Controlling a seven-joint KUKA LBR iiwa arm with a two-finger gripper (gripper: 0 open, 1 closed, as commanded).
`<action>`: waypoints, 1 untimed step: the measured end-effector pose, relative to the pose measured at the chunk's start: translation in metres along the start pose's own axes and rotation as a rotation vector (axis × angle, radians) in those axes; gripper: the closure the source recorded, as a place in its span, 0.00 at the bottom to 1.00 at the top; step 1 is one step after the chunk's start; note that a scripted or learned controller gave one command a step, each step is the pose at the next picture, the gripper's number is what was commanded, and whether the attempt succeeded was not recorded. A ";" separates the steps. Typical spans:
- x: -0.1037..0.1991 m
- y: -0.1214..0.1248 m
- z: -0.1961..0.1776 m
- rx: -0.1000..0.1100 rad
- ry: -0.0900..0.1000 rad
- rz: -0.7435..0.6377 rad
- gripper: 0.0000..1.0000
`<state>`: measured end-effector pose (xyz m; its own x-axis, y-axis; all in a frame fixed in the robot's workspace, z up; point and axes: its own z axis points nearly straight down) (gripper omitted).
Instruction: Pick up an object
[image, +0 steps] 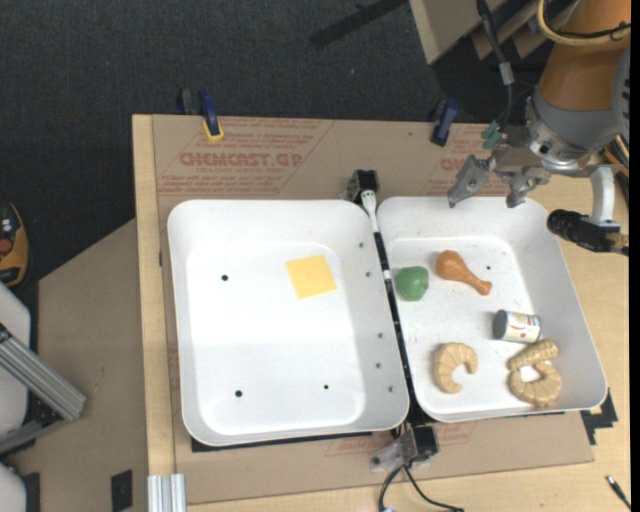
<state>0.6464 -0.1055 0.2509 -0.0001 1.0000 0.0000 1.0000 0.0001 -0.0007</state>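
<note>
Pincer (495, 184) hangs spread open and holding nothing above the right bin's (580, 330) far rim — staged for descent, I'd say. Nearest candidates: drumstick (463, 271) and green ball (411, 283), mid-bin near the far edge.

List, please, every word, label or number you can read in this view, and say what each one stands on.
"CHEMCAST GP", in faded red print, on the brown board under the left bin, near its far edge.
Further red print on the same board behind the right bin: too faint and partly hidden to read.
The label on the small can in the right bin: too small to read.
</note>
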 end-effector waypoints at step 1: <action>0.112 -0.003 -0.008 0.001 0.005 -0.011 0.00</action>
<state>0.6429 0.0061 0.2590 -0.0113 0.9999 0.0047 0.9999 0.0113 -0.0021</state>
